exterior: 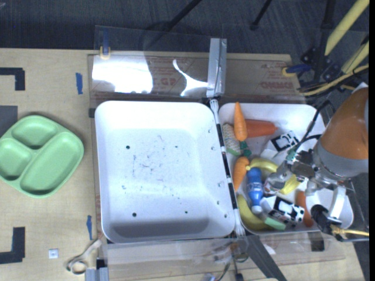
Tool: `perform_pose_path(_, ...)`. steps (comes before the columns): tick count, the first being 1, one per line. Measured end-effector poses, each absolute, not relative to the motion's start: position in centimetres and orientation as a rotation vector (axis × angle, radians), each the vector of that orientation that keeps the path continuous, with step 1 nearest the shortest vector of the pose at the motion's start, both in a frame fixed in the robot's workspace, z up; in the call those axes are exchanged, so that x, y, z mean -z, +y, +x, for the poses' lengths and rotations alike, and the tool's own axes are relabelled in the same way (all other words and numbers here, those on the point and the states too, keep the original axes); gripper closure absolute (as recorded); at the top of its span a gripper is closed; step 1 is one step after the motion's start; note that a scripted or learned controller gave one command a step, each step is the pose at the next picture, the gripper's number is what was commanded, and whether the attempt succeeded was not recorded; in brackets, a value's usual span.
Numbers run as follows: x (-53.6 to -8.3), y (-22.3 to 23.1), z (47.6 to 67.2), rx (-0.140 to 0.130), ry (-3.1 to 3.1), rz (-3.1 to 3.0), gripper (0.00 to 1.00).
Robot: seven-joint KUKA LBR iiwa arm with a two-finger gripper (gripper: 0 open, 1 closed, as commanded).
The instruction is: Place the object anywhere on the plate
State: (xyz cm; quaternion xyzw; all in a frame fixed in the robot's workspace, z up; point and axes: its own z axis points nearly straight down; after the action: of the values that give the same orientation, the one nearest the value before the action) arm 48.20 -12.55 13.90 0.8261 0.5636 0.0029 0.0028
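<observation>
Claw (pixel 280 187): low in the right bin (pixel 304 111), over the toy pile (pixel 258 192); grip state cannot be told.
Plate (pixel 40 156): green, on the table (pixel 47 69), well apart to the left.

Two bins side by side on the table (pixel 47 63): left bin (pixel 158 168), right bin (pixel 304 111) touching it along a shared edge. Divided plate (pixel 40 154) on the table, left of the left bin. Toys piled in the right bin: carrot (pixel 239 122) at the back, bottle (pixel 255 189) in front of it, banana (pixel 249 214) at the front; the arm (pixel 345 139) above them.

Two white bins (pixel 158 122) (pixel 293 111), one green plate (pixel 40 155), two carrots (pixel 240 122) (pixel 261 127), one blue bottle (pixel 255 187), two bananas (pixel 263 166) (pixel 249 215).
</observation>
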Motion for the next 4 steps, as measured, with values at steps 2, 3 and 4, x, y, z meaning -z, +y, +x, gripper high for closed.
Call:
perform_pose_path(2,-12.3,-12.4,49.8,-0.004,1.724,2.625,1.00)
perform_pose_path(3,-12.4,-12.4,49.8,-0.004,1.723,2.625,0.00)
perform_pose_path(4,-17.2,-10.0,53.3,0.003,1.909,2.497,0.00)
